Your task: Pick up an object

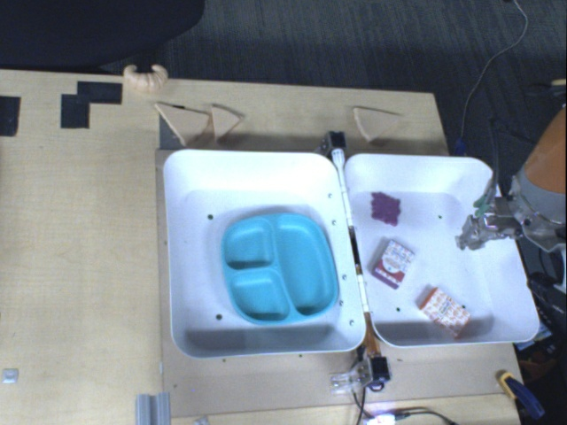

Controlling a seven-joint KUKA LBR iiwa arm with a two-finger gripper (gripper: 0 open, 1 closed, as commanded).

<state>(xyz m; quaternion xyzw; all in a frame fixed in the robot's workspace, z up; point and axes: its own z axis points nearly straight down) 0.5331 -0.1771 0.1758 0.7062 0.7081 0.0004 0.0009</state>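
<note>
The right bin (416,171) holds three small items. A purple lumpy object (384,206) lies near its back. A small red and white box (392,263) sits in the middle. An orange and white packet (444,310) lies toward the front. My gripper (471,234) hangs over the right side of this bin, pointing left, with nothing visibly between its fingers. It is to the right of the red and white box and apart from all three items.
The left bin (190,237) holds a blue sectioned plate (279,266). A raised divider (350,228) separates the two bins. Cables and a connector lie at the bench's front edge (372,374).
</note>
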